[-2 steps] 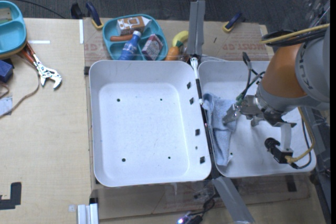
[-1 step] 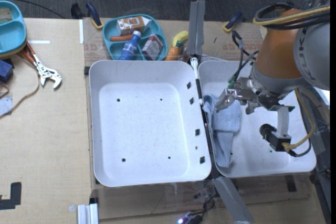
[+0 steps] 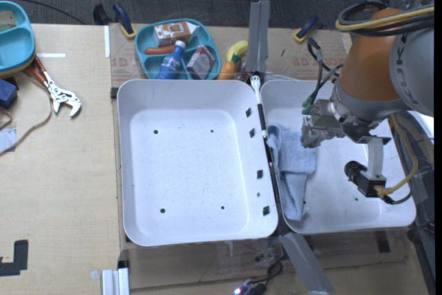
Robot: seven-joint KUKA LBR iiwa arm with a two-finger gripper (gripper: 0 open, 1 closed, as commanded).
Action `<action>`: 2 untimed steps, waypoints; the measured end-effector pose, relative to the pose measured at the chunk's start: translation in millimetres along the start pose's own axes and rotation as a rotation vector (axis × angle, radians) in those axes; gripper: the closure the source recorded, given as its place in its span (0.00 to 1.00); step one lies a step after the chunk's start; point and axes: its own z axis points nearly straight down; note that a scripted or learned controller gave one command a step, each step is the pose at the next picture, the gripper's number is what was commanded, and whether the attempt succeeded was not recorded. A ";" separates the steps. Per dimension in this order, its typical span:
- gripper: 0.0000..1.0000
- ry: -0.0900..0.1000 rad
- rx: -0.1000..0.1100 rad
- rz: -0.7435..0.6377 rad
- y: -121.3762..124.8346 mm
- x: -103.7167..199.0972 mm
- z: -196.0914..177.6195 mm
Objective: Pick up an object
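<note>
A crumpled blue-grey cloth (image 3: 293, 166) lies in the right bin (image 3: 397, 214), against its left wall and reaching toward the front corner. My gripper (image 3: 314, 135) hangs low over the cloth's upper right edge, right at the fabric. The orange band and grey wrist rise behind it to the right. From this angle the gripper's tip is hidden by its own body, and I cannot make out whether it touches the cloth.
The left bin (image 3: 128, 148) sits beside the right one, with a grey divider post (image 3: 259, 31) at the back between them. Behind the bins are a teal tray (image 3: 148, 62) of small items and a banana (image 3: 237, 50). A wrench (image 3: 59, 97) lies far left. A black fitting (image 3: 362, 177) with a yellow cable hangs by the arm.
</note>
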 end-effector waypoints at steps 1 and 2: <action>0.00 0.000 0.000 0.000 0.0 0.0 0.0; 0.00 0.001 0.000 0.138 21.1 -50.6 8.9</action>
